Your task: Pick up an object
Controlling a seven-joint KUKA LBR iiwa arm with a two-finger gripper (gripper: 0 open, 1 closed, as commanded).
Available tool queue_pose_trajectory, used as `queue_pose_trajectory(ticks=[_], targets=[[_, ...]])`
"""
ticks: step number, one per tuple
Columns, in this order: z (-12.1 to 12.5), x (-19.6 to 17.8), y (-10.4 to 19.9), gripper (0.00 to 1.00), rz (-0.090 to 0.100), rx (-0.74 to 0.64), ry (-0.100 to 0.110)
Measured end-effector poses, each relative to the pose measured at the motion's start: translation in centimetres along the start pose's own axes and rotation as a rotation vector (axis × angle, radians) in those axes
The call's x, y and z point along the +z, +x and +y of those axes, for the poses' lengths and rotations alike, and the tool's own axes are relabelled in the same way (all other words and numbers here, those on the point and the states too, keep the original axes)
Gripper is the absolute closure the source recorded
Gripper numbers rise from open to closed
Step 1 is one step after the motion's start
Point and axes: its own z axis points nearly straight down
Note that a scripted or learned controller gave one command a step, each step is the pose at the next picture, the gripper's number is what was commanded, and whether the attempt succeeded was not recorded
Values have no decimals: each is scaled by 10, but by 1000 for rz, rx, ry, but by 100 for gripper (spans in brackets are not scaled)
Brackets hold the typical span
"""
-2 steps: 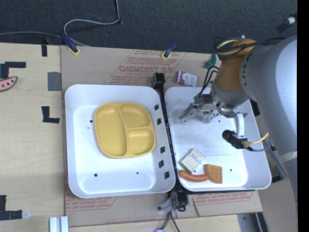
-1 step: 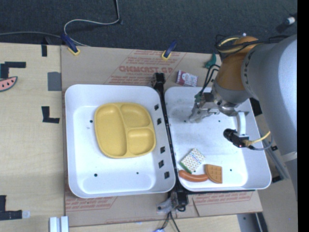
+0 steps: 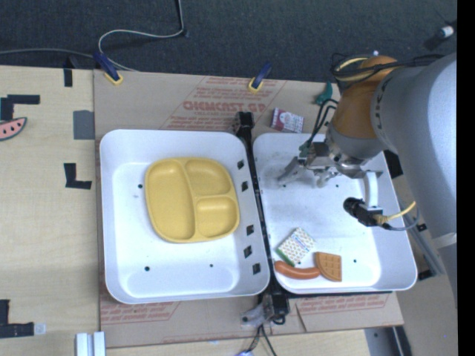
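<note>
Judging by this moment, you had the pick barely begun: nothing was lifted and nothing sat between the fingers. The pincer point(image 3: 303, 167) hung low over the upper part of the right bin point(image 3: 386, 269), its two fingers spread apart over bare white floor, one slanting out toward the divider. The candidates lay well apart from it, bunched at the bin's near edge: a checked packet point(image 3: 296, 245), a sausage point(image 3: 297, 271) just below it along the rim, and a waffle point(image 3: 329, 265) touching the sausage's right end. The left bin point(image 3: 122, 265) carried a yellow plate point(image 3: 191, 199), flat and wide (a poor fit for a two-finger grip, I'd judge). What was left was nearly everything: you still had to bring the arm point(image 3: 415, 124) toward the near edge, settle over one item, close, and lift. The packet, lying a little clear of the others, looked the easiest target.
</note>
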Motion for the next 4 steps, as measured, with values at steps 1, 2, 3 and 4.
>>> queue_pose_trajectory(ticks=[1,2,3,4], targets=[[-23,18,-5,0,0,2,-2],[-23,9,-5,100,-1,2,-2],[-23,9,-5,0,-1,2,-2],[-23,0,-4,100,0,1,-1]])
